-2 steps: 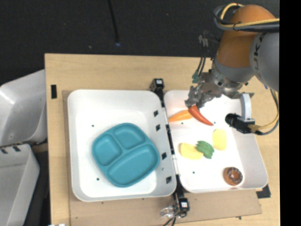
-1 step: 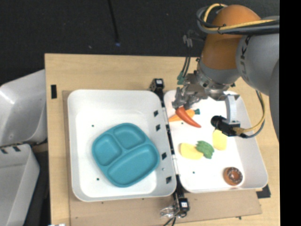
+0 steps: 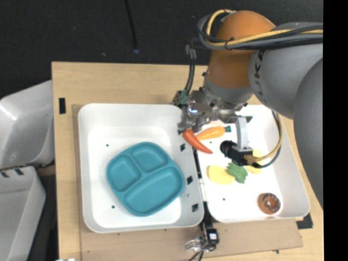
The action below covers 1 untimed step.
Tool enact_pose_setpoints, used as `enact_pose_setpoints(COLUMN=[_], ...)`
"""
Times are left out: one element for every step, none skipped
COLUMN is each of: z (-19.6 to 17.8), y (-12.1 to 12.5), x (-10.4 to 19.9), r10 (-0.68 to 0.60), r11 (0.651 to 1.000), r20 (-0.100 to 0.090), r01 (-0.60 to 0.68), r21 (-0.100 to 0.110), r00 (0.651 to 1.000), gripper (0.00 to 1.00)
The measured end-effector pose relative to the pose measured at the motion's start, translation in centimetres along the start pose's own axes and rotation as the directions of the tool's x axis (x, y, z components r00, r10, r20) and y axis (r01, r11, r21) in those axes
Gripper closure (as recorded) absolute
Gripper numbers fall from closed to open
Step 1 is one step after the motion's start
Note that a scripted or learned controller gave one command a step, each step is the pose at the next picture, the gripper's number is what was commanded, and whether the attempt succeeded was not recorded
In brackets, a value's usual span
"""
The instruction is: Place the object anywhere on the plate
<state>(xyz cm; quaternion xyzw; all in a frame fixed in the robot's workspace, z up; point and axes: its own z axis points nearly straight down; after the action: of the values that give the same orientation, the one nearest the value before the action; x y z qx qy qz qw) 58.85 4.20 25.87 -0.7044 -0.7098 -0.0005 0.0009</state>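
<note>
Gripper [image 3: 209,125] hangs over the divider btw the bins w/ a carrot [image 3: 212,132] and red chili [image 3: 192,141] right under it, prob pinching one (can't tell tho), teal plate [image 3: 144,177] waiting in left bin.

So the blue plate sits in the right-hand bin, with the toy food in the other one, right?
Not quite. The camera view shows the blue plate in the left bin; the toy food, such as the carrot and the doughnut, is in the other one.
</note>
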Motion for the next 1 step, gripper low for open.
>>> enact_pose_setpoints(z=[-0.36], y=[-1.51], x=[5.37], r10=[0.0], r11=[1.0], r20=[0.0], r01=[0.0], r21=[0.0], r00=[1.0], gripper=[1.0])
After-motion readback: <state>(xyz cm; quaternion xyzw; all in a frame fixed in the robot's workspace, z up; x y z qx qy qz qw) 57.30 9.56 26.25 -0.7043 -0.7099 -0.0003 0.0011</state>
